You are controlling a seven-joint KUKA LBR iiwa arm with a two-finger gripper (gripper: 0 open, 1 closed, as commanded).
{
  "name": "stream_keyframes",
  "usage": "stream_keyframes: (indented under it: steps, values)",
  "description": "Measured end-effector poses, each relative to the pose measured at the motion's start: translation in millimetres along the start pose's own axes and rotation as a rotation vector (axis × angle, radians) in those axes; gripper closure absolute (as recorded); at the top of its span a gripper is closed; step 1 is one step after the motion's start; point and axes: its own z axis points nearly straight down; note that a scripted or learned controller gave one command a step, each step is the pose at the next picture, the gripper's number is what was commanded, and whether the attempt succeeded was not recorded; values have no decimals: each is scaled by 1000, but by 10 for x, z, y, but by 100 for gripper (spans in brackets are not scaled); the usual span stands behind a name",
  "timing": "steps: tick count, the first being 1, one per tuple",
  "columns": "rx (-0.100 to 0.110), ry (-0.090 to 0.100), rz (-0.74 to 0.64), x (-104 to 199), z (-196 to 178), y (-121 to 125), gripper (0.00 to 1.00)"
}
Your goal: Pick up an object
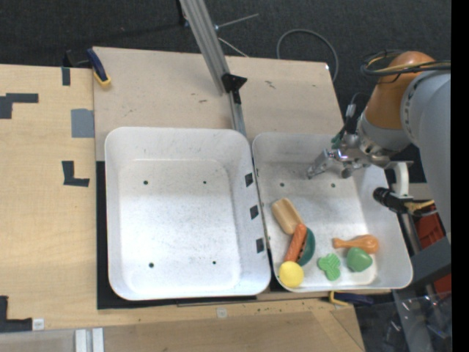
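Down at the near edge of the right bin, the toys are bunched along the front wall. A yellow lemon sits in the near-left corner, touching the tip of an orange carrot that slants up and away from it. The carrot lies across a dark green piece just to its right. Next along the front come a light green toy and a rounder green one, close together, with an orange drumstick lying sideways just behind them. A little further back, a tan bread roll rests at a tilt, just above the carrot's upper end.

The left bin stands alongside, its right wall touching the right bin's left wall.

Further back in the right bin, the gripper hangs low over the far part of the floor, well apart from every toy. Whether its jaws are spread or pressed together cannot be told at this size; nothing shows between them. Behind it, the arm comes in from the right, orange band above the wrist.

Beyond the bins, a metal rail slants across the bench, and a yellow-and-blue clamp sits at the far-left board corner.
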Motion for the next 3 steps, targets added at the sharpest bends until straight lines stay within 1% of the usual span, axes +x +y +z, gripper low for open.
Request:
stream_keyframes:
  steps: [1, 2, 3]
  values:
    - [-5, -2, -1, 2, -143, 19, 100]
    - [-10, -1, 1, 5, -575, 60, 100]
    - [-12, -1, -1, 93, -1056, 108, 100]
